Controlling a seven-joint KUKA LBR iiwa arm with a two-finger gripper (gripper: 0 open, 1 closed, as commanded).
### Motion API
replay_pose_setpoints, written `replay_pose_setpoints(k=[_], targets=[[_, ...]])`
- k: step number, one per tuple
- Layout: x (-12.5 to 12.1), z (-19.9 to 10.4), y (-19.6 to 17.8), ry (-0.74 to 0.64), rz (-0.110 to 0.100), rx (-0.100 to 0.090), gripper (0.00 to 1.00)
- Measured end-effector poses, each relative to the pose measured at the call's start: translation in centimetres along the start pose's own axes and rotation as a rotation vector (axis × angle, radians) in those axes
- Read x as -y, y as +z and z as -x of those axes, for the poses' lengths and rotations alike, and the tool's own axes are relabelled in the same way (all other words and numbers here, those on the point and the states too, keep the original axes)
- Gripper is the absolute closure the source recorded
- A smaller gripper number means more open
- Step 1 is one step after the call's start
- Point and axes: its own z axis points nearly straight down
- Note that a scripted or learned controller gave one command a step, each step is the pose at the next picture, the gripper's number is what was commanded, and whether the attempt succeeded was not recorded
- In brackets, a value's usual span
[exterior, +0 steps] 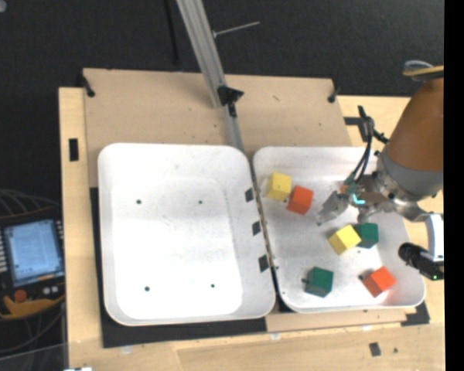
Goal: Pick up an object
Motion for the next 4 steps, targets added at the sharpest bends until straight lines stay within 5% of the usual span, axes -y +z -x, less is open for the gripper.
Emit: replay_pose_setpoints(k=[1, 2, 4], targets=[[-0.1, 0.0, -0.2, 0.002, 0.006, 0.001, 0.0], [0.4, 0.2, 6.0, 0.003, -0.001, 0.002, 0.0], [-0.1, 1.1, 9.5, 0.005, 0.03, 0.011, 0.0]])
